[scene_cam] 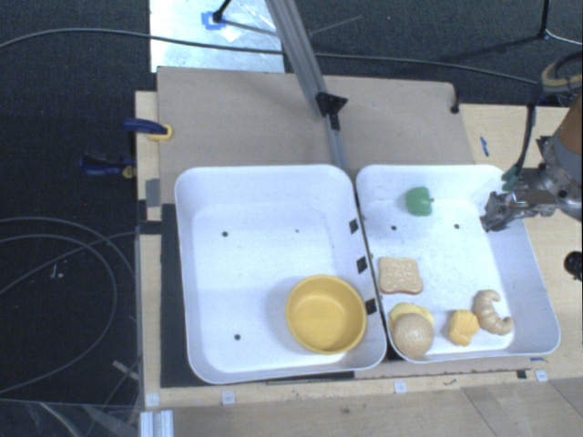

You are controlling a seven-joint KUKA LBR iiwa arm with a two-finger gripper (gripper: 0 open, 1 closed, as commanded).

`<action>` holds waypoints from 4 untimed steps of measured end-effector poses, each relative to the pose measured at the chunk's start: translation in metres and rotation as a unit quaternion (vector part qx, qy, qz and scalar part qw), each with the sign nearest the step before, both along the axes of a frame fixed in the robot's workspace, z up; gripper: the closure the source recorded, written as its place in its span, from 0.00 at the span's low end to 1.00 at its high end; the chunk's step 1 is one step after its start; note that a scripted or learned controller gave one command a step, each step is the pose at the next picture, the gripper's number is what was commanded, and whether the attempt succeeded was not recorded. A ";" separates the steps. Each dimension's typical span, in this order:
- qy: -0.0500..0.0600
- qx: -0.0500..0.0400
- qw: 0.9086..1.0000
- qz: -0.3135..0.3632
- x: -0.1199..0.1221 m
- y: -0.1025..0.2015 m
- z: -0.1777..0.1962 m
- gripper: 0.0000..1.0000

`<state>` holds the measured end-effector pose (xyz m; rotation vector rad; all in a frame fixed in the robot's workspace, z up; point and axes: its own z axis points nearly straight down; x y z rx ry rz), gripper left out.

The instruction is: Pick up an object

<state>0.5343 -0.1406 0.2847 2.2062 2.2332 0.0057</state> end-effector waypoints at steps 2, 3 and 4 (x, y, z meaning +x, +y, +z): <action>0.001 0.001 1.000 0.000 0.029 0.112 -0.015 1.00; 0.002 0.000 1.000 -0.001 0.045 0.163 -0.036 1.00; 0.001 0.000 1.000 -0.001 0.052 0.207 -0.041 1.00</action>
